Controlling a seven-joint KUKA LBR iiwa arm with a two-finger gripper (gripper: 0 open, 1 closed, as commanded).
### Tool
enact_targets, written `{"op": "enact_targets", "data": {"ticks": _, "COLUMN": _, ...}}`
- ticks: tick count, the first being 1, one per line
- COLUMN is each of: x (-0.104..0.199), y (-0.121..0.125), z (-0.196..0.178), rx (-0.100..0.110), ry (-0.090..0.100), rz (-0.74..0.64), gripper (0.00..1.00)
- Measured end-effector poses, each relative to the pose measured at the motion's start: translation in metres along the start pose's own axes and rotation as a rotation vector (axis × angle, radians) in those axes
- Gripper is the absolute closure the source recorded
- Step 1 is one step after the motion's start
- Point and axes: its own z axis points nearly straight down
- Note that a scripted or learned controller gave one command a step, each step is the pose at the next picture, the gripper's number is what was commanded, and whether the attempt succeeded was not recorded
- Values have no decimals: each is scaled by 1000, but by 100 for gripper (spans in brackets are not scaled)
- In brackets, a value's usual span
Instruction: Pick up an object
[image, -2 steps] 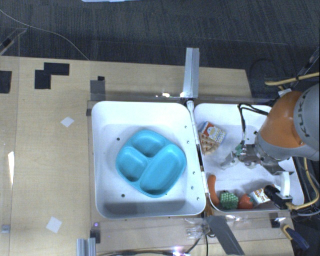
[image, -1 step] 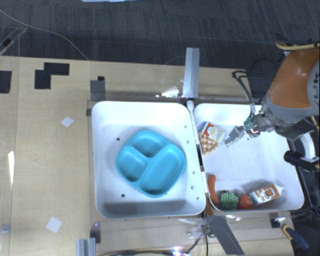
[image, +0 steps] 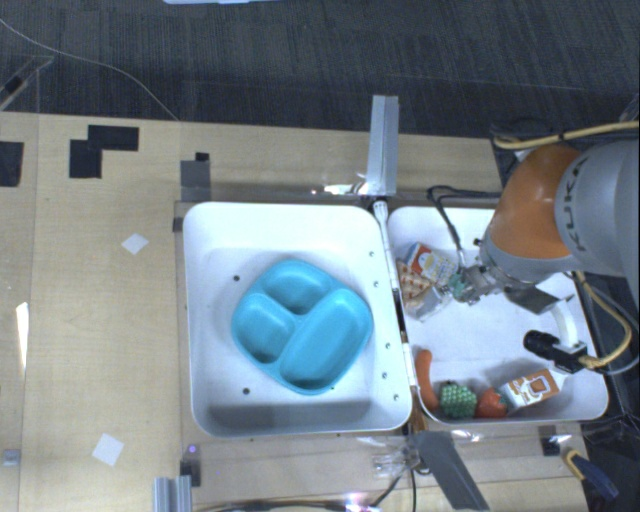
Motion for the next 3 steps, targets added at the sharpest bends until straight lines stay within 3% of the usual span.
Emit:
{"op": "enact_targets", "data": {"ticks": 1, "x": -12, "y": -17, "z": -40, "rx": 1, "ry": 0, "rz": 71, "gripper": 0}}
{"op": "enact_targets", "data": {"ticks": 2, "x": -39, "y": 57, "z": -11, "rx": -7, "ry": -4, "rz": -202, "gripper": 0}}
{"op": "enact_targets", "data": {"ticks": 3, "x": -18, "y": 40, "z": -5, "rx": -28, "ry": -22, "rz": -380, "gripper": 0}}
